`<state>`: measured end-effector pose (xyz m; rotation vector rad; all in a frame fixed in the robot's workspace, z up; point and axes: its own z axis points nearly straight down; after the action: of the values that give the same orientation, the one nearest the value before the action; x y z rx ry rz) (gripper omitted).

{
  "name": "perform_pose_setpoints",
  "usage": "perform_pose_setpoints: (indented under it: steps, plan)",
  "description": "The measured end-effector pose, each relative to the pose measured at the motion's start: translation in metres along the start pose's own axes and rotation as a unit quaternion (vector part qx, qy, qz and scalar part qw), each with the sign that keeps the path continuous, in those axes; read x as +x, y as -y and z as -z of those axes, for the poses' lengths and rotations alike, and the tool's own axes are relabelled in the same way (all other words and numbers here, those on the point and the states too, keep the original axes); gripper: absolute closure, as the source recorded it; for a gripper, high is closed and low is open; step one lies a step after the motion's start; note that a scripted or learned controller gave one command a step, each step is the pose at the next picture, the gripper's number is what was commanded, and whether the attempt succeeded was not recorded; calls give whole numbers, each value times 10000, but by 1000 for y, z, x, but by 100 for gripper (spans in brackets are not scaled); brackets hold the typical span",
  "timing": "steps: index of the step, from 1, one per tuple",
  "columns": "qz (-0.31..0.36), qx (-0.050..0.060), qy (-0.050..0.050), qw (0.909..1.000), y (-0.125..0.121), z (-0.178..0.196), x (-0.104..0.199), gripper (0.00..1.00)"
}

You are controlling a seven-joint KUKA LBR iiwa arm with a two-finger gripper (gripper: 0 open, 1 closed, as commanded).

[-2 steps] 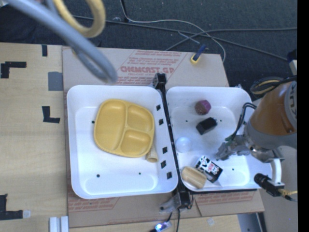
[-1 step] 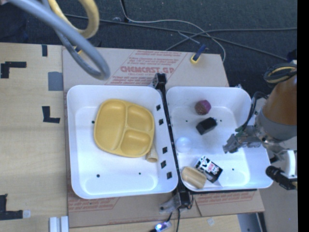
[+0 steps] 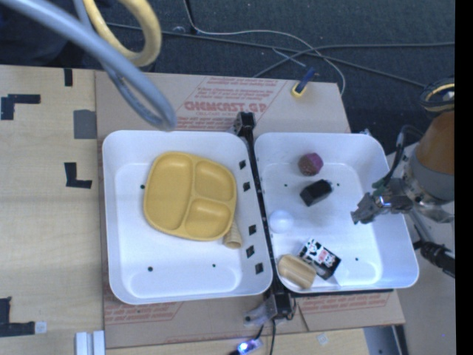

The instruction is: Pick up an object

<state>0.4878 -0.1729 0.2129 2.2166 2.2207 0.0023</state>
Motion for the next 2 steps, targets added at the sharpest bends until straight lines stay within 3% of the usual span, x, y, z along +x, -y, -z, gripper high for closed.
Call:
perform_pose_setpoints:
  steps: [1, 2]
  plan:
    - [1, -2, 2, 10000, -1, 53, 0, 100]
    - [24, 22, -16, 10000, -1, 53, 60, 100]
